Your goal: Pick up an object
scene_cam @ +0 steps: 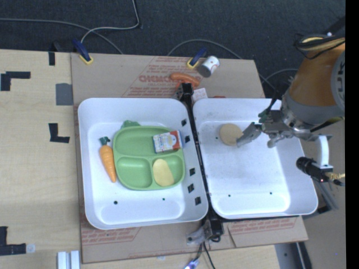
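Note:
A tan round disc [229,134] lies in the right bin [258,200], near its back left corner. My gripper [255,144] hangs over the same bin just right of the disc and stands open. One finger [245,136] reaches close to the disc's right edge, and nothing sits between the fingers. In the left bin [140,212] a green divided plate [134,170] carries a small carton [165,142] and a yellow oval piece [163,173]. An orange carrot [107,160] lies beside the plate's left edge.
The divider wall [196,150] between the two bins runs just left of the disc. Clamps and cables lie on the cardboard behind the bins, with a white cylinder [208,66] and an orange item [184,78]. My arm's body [317,88] overhangs the right bin's far right corner.

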`<state>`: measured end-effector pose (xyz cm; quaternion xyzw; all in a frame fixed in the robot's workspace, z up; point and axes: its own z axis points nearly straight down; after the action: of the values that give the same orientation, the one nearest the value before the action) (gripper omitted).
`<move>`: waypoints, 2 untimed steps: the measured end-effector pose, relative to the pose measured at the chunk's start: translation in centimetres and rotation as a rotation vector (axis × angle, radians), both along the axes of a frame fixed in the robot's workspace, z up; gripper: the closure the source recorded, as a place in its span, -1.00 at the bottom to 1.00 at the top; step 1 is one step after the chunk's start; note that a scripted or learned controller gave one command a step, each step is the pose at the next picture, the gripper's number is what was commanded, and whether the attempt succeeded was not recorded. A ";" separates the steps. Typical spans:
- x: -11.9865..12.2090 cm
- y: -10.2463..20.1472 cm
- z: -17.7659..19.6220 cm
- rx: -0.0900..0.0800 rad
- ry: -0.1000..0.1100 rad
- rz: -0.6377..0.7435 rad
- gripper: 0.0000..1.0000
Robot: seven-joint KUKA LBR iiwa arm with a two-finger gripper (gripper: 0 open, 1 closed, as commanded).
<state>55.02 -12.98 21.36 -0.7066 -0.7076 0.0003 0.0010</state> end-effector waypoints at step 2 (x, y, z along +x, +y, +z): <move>8.4 -1.5 -12.7 -0.002 -0.005 0.000 -1.00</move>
<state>63.43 -14.52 8.67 -0.7065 -0.7077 -0.0010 -0.0015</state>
